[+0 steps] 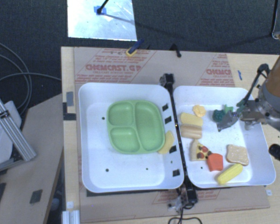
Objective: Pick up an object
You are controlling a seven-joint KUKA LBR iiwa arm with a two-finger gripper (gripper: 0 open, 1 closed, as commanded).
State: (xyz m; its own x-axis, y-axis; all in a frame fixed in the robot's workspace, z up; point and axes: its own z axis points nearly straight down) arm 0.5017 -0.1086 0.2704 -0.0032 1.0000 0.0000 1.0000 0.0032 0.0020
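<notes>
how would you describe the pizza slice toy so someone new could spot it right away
Look in the right-hand white bin, in its lower half near the divider between the two bins. The pizza slice toy lies just below the tan bread-roll shape and left of the red block. It is the only wedge-shaped piece, pale yellow with red spots on top.

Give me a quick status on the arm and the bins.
Gripper over right bin, beside green toy; grasp unconfirmed. Pizza slice, corn, toast lie loose. Green plate in left bin.
</notes>
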